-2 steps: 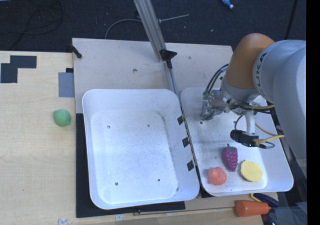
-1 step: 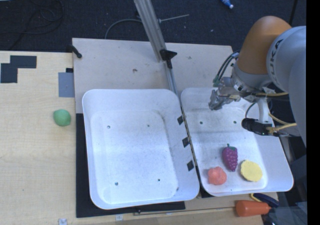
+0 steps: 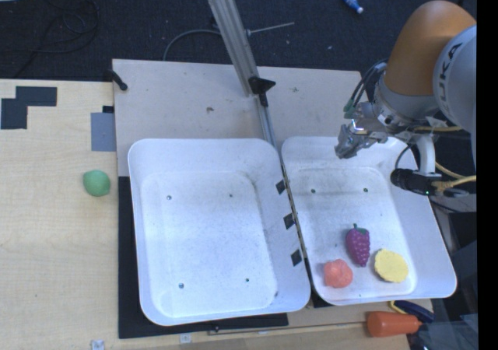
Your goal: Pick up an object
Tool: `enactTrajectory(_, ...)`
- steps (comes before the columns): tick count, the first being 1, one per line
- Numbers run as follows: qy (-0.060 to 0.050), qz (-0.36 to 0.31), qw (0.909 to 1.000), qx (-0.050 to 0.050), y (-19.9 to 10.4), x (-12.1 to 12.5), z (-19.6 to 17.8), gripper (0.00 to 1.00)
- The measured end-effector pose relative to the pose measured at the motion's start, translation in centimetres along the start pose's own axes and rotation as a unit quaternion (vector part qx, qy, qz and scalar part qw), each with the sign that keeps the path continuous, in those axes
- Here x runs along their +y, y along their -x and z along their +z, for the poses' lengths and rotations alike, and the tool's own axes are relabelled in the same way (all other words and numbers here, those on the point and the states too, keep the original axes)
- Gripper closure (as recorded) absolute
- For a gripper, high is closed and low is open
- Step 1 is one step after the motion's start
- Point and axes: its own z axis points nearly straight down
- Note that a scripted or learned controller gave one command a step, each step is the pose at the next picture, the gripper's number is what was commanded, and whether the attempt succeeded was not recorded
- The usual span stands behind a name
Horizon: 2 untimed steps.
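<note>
Three toy foods lie at the near end of the right bin (image 3: pixel 366 185): a purple grape bunch (image 3: pixel 357 245), a red-orange round fruit (image 3: pixel 338 273) and a yellow round piece (image 3: pixel 391 265). My gripper (image 3: pixel 347 146) hangs over the far edge of that bin, well behind the three objects and apart from them. Nothing shows between its fingers.
The left bin (image 3: pixel 204 224) sits beside the right one, joined by black clips. A green ball (image 3: pixel 96 183) lies on the wooden bench to the left. An orange object (image 3: pixel 393 323) lies outside the right bin's near edge. A metal rail (image 3: pixel 237 41) slants behind the bins.
</note>
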Motion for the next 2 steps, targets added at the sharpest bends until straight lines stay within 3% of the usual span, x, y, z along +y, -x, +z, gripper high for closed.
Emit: enactTrajectory(2, -0.001, -0.002, 1.0000, 0.001, -10.0, -3.4, -1.8, 1.00)
